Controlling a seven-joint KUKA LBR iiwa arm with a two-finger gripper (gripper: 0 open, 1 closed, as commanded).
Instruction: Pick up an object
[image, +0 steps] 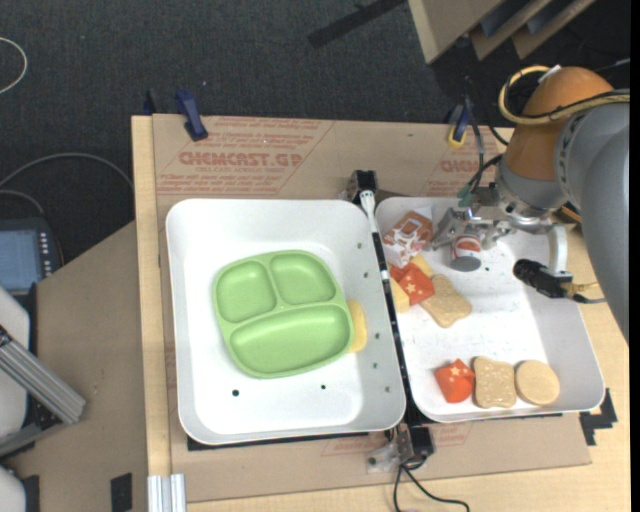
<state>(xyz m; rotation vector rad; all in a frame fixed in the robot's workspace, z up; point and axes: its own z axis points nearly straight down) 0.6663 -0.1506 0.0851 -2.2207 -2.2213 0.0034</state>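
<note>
My gripper hangs low over the far part of the right bin, reaching in from the right. A small grey round thing sits right under it; whether it is held is unclear. Just left of the gripper lies a red and white packet. Nearer the bin's middle are a red piece with stars, a yellow piece and a tan cracker. Along the front lie a red block, a square toast and a round biscuit.
The left bin holds a green divided plate with a yellow thing tucked at its right edge. A raised rim separates the two bins. Blue clamps grip the cardboard at the back.
</note>
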